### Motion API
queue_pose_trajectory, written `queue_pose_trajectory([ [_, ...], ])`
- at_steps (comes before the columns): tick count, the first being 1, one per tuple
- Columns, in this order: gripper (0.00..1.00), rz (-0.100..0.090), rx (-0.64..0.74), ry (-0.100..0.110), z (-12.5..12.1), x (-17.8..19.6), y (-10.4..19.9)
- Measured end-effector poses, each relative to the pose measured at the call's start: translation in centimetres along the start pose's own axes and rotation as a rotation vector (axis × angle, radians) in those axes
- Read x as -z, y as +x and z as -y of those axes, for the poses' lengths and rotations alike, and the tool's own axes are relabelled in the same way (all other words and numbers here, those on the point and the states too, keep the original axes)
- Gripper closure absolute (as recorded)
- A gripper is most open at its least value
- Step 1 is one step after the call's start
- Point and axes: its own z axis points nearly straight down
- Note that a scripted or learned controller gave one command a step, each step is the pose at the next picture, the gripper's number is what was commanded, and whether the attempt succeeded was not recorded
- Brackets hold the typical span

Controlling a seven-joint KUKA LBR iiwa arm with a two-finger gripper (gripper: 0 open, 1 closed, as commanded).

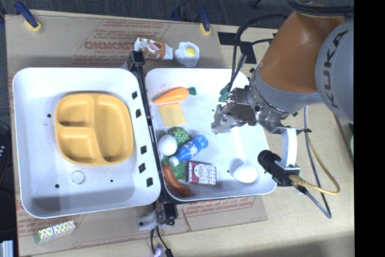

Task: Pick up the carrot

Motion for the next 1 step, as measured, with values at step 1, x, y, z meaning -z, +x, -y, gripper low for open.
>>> queue_pose_trajectory([
  [1,1.0,0.0,0.198,0.003,0.18,-8.51,0.94],
])
